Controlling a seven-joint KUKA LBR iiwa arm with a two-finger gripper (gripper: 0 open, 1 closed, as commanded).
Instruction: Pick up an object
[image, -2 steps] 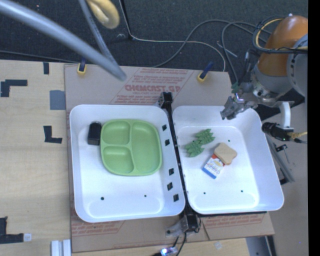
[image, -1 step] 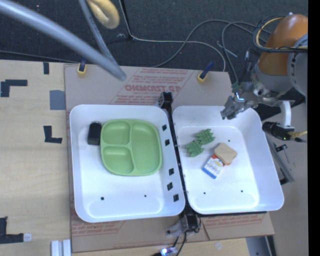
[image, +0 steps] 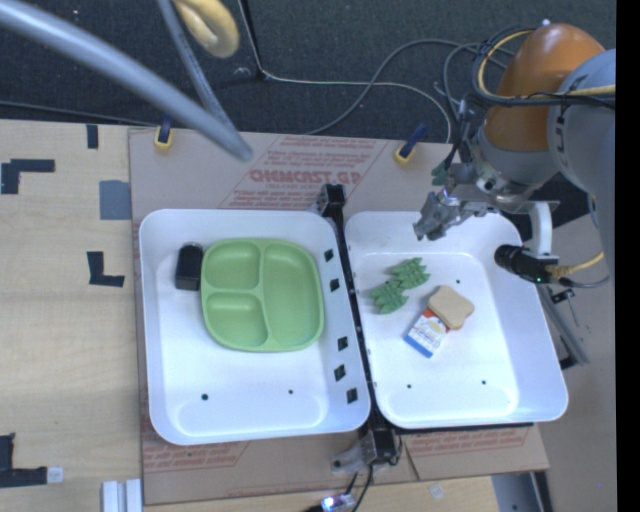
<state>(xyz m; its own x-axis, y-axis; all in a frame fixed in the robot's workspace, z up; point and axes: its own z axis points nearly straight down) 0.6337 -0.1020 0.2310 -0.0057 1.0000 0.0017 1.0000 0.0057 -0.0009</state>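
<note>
Pale wooden tabletop under a brown cardboard sheet carries two shallow white bins side by side. In the right bin lie the likeliest targets: a green leafy toy piece toward the bin's left, and to its right a tan bread-like block resting against, perhaps partly upon, a small blue-and-white carton. The block and carton together run diagonally, from near-left to far-right. The hand hangs over the far edge of this bin, so all three things lie on its near side, the green piece most directly below it and closest. Whether the hand is released or clenched cannot be told; nothing is seen in it. The left bin holds a light green three-compartment plastic tray with a small black block touching its left edge, well apart from the hand.
</note>
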